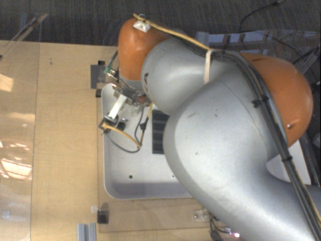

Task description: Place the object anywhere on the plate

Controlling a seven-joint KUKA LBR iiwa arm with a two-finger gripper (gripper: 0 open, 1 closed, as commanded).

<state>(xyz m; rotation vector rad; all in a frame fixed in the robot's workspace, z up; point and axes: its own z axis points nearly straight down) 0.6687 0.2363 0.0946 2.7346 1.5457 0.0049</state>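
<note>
Camera view: grey arm (225, 134) masks the white bin (131, 184), gripper (124, 95) state impossible to tell, so an empty lift looks possible.

The arm (225, 149) is made of fat, smooth grey shells with rounded ends, with a glossy orange band (131, 49) by the wrist and a second orange cap (288, 94) further back. A pale yellow cable (173, 34) runs along its top under a pale strap (206, 67). Thin black cables (273, 129) follow the rear segment.
</note>
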